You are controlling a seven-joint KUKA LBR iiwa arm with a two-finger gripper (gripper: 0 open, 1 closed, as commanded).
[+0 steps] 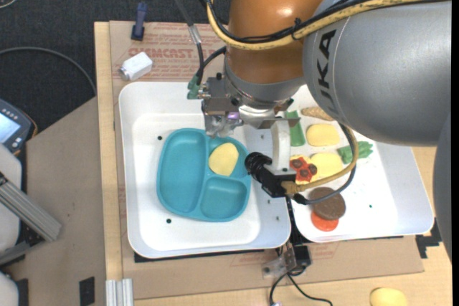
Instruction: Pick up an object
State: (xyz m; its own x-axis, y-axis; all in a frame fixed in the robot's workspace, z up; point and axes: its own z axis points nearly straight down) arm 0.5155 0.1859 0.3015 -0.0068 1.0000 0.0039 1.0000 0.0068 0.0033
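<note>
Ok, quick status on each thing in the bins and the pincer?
teal divided plate: flat in the left bin, upright.
yellow piece: lying on the plate's upper right section.
toy food pile: loose in the right bin.
pincer: low over the plate's top edge.

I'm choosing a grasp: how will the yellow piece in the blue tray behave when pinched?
The yellow piece looks smooth and rounded, so it may slip. It seems small, probably light. Lying against a divider of the blue tray, it might slide rather than roll.
</note>
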